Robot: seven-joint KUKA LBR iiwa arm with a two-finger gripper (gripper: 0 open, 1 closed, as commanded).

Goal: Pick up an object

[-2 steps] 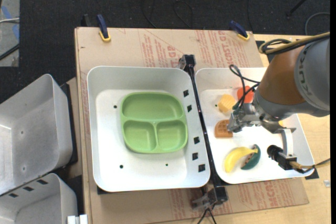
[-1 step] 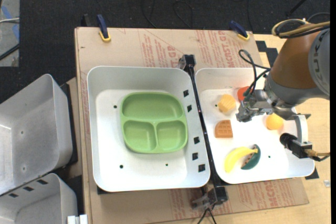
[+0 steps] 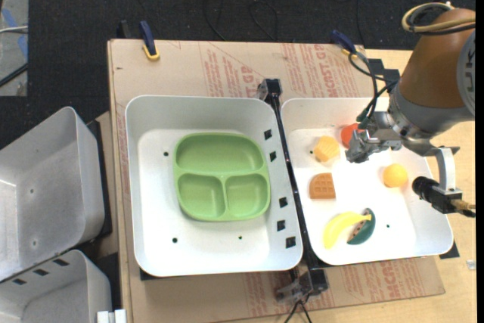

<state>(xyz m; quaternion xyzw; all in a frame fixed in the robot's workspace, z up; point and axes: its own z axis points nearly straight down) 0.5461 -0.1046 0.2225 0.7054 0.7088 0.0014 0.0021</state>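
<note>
- Camera view, landmark: the right bin [image 3: 423, 242], the white one nearer the arm; the left bin [image 3: 151, 238] touches it along a black-clipped seam.
- Left bin holds a green divided plate [image 3: 223, 176], three compartments, lying flat near its middle.
- Arm [image 3: 439, 72] comes in over the right bin's far right corner; orange band is uppermost, grey wrist below it.
- Hand [image 3: 358, 151] hangs low over the far part of the right bin's floor, left of centre. Cannot tell whether it is spread or pressed together; the fingertips blur into dark metal.
- Red object [image 3: 348, 135] sits just beside the hand on its far left side, partly hidden by it. Contact cannot be judged.
- Yellow-orange block [image 3: 327, 149] lies just left of the hand, near the red object.
- Brown waffle-like piece [image 3: 323, 187] lies toward the bin's left wall, nearer the middle.
- Orange-yellow ball [image 3: 395, 176] lies right of centre, apart from the hand.
- Banana [image 3: 342, 227] and a teal object [image 3: 363, 229] lie touching near the bin's near wall.
- Both bins rest on a cardboard-covered bench [image 3: 197, 68].
</note>
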